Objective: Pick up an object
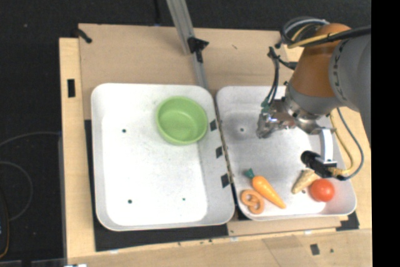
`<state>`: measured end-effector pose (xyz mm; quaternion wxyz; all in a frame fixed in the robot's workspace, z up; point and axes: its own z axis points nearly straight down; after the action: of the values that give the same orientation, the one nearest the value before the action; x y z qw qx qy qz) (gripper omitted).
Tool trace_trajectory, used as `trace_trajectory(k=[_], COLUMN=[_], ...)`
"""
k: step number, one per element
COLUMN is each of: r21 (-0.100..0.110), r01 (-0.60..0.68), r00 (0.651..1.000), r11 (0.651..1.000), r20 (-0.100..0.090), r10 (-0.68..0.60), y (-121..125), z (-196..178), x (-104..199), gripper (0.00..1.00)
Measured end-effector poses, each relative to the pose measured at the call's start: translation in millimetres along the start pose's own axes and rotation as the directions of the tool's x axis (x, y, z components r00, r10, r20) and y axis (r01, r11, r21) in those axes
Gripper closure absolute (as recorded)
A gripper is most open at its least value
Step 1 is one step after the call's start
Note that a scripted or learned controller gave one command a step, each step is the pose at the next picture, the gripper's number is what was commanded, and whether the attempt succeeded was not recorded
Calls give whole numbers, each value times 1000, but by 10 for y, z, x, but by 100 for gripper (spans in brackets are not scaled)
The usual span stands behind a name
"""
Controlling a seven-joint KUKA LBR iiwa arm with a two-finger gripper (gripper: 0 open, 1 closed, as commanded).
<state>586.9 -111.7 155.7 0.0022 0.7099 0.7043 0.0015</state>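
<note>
Orange toy carrot (pixel 269 191) lies at right bin (pixel 250 103) front edge, long axis diagonal, down-view from gripper (pixel 267 125), well apart; gripper state: cannot tell. Tomato (pixel 322 190) nearby.

This is a robotics lab test cell, not a home or kitchen. A plain board worktop (pixel 137 53) on a dark floor carries two shallow white bins (pixel 106 153), a metal mast (pixel 178 3) rises behind them, and the food is toy: a plastic carrot (pixel 267 189) and tomato (pixel 321 190).
</note>
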Motion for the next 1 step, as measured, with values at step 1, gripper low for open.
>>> trace_trajectory(k=[1], r21=[-2], r01=[-1], r00=[1000], r11=[1000], r20=[0], r10=[1], y=[-74], z=[-563], x=[-49], gripper=[100])
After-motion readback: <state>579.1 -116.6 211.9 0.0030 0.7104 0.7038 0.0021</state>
